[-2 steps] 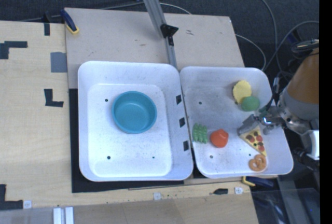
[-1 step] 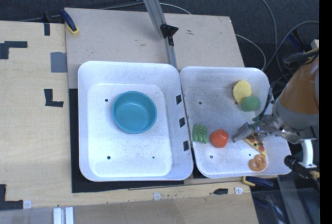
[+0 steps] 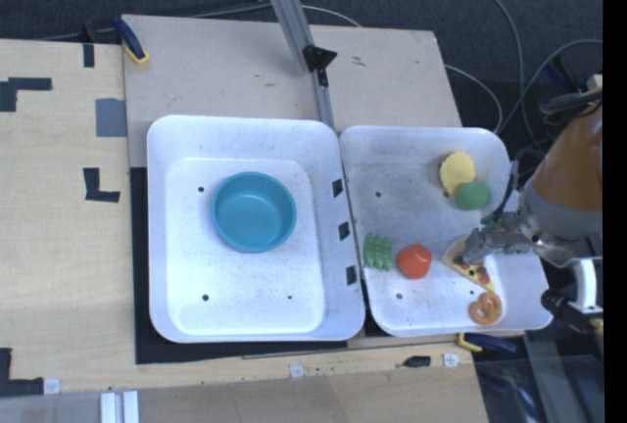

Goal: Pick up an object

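Where speckled white plastic curves, round blue bowl (image 3: 255, 211), ridged green block (image 3: 378, 252), glossy orange ball (image 3: 414, 261).

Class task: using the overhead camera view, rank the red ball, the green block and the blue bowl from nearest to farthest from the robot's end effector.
Measured from the end effector in the right bin:
1. Red ball, just to its left in the same bin.
2. Green block, further left, near the divider.
3. Blue bowl, over in the left bin.

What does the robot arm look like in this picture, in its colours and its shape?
The arm is thick and rounded, orange above and grey near the wrist. The gripper at its end is small, dark grey and boxy. A white part shows below the arm at the right edge.
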Available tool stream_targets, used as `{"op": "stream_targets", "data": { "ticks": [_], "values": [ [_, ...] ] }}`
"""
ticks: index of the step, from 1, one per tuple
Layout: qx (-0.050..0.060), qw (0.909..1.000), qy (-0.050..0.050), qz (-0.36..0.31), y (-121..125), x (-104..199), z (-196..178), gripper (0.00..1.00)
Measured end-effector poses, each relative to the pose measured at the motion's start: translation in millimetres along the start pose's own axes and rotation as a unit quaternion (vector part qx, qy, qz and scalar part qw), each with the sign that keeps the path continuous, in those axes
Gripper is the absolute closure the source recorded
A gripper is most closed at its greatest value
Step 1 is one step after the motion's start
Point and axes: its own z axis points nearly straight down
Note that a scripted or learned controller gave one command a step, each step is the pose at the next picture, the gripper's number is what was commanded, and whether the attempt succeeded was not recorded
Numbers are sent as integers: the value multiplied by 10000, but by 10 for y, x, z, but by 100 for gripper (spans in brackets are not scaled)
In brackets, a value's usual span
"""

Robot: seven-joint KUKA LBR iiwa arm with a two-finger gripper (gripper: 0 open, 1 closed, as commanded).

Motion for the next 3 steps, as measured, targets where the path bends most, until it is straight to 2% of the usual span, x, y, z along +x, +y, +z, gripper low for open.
{"op": "stream_targets", "data": {
  "ticks": [1,2,3],
  "values": [
    [-24,10000,-6,-2,96,48,-547,100],
    [-22,10000,-5,0,50,98,-996,100],
    [-28,10000,-8,3,23,67,-1609,100]
  ]
}}
